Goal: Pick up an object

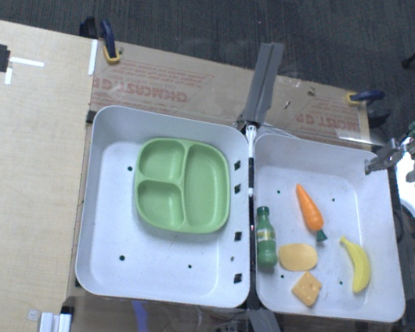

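The jaws point(379, 161) sit at the far right corner of the right bin point(390, 209), and whether they are wide or narrow I cannot tell; nothing shows between them. By my reading the pick is at its start, with no thing chosen yet. In that bin lie a carrot point(310, 209), banana point(357, 265), bottle point(265, 238), chip point(297, 257) and cheese point(307, 288). The carrot lies nearest; the next move calls for coming over it and descending.
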Robot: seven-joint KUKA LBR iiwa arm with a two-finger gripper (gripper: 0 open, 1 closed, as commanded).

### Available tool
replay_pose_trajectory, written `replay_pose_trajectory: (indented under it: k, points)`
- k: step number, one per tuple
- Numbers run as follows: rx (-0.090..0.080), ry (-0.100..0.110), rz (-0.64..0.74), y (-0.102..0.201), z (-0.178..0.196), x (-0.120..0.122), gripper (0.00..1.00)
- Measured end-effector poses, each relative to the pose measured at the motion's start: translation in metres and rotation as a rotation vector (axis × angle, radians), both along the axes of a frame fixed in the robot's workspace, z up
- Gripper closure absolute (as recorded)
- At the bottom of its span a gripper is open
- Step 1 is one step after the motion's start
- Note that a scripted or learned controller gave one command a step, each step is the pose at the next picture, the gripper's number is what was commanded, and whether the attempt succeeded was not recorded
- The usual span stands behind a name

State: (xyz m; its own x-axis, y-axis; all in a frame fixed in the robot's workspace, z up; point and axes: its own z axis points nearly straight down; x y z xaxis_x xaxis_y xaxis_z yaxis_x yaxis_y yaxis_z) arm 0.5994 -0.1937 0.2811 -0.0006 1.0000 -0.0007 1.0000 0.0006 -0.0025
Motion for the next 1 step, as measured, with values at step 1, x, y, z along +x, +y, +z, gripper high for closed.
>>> replay_pose_trajectory:
  k: [1]
  points:
    - [0.001,-0.001,0.18,0.0224,-0.1179,0.0258,0.0]
